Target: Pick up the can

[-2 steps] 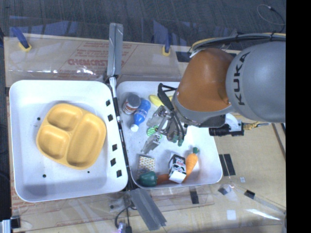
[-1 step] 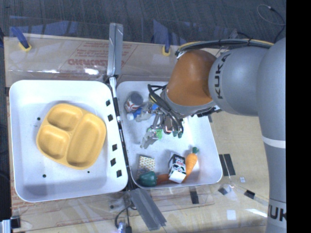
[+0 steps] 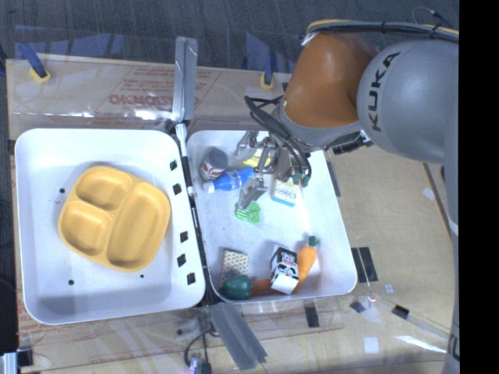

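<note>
The can [image 3: 214, 162], a small grey-topped tin, stands in the far left corner of the right bin [image 3: 335, 232], close to the divider. A blue bottle [image 3: 234, 181] lies just in front of it. My gripper [image 3: 257, 187] hangs below the orange wrist band over the far middle of that bin, right of the can and above the bottle's right end. It stands apart from the can, with nothing seen in its grasp. The wrist and cables hide part of the bin's far wall.
The right bin also holds a green piece [image 3: 249, 213], a white and blue card [image 3: 285, 195], a carrot [image 3: 308, 259], a small carton [image 3: 284, 270], a green pepper [image 3: 236, 287] and a waffle-like square [image 3: 234, 261]. A yellow divided plate [image 3: 115, 217] lies in the left bin [image 3: 39, 287].
</note>
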